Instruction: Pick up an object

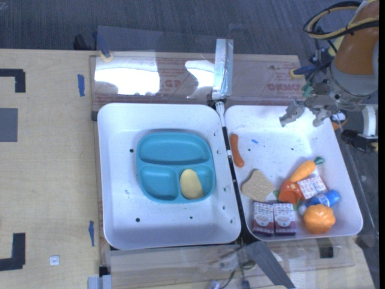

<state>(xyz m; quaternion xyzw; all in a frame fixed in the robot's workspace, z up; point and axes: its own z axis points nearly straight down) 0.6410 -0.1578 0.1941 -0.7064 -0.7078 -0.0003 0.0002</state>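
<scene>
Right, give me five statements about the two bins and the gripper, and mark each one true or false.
1. The yellow lemon lies in a compartment of the blue tray. True.
2. The blue tray sits in the right bin. False: it sits in the left bin.
3. The gripper hangs above the far part of the right bin with nothing between its fingers. True.
4. The carrot lies alone in the left bin. False: it lies in the right bin among the other toys.
5. The sausage lies near the right bin's left wall. True.
</scene>
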